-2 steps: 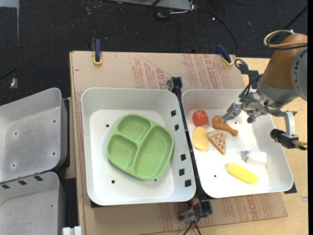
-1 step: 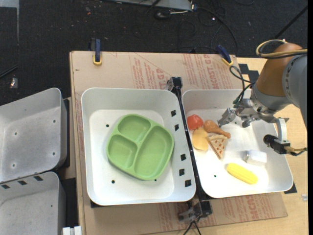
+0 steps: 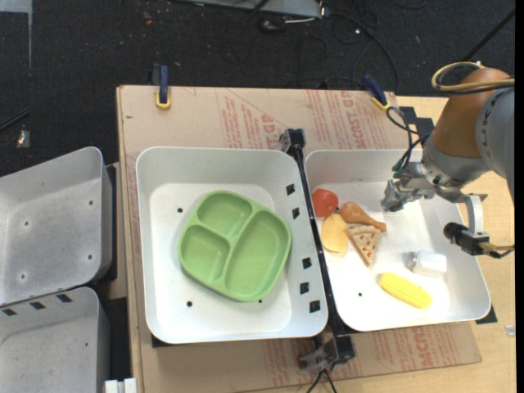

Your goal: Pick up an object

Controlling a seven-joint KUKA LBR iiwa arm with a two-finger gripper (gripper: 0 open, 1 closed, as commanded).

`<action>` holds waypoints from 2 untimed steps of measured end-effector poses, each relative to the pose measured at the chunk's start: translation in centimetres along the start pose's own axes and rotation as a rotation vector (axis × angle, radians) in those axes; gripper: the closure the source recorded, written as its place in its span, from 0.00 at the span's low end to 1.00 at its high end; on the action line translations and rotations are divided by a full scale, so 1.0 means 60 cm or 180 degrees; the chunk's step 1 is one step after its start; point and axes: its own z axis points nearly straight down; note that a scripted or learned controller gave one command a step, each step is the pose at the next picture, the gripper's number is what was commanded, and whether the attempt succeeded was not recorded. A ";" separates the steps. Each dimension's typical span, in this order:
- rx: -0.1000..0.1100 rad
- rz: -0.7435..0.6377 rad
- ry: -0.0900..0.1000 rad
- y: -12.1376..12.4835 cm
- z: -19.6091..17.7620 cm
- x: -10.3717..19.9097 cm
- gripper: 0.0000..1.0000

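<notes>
In the right-hand shallow white bin [image 3: 458, 301] lie several small toy foods, any of which could be picked: a red tomato-like ball [image 3: 325, 201] near the bin's left wall, a brown drumstick-shaped piece [image 3: 360, 214] just beside it, a pale yellow rounded piece [image 3: 333, 235] below the ball, and a triangular pizza-slice piece with a tan crust [image 3: 364, 243] touching or almost touching the drumstick and the yellow piece. Farther toward the near right corner sit a small white block [image 3: 429, 262] and a bright yellow oblong, banana-like piece [image 3: 404, 291], apart from the cluster. The grey two-finger gripper [image 3: 398, 196] hangs over the bin's upper middle, just right of the drumstick, with nothing visibly between its tips; whether it is released or clenched cannot be told from this angle. Behind it the grey arm with its orange band [image 3: 463, 121] reaches in from the right. The left-hand white bin [image 3: 155, 301] holds a light green plastic divided plate with three compartments [image 3: 236, 245], lying flat near its middle. Both bins rest on a brown cardboard-covered bench [image 3: 213, 113].
</notes>
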 end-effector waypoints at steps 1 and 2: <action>-0.0006 -0.0003 0.0001 -0.011 -0.083 0.009 1.00; -0.0013 0.0005 -0.0004 -0.018 -0.181 -0.004 1.00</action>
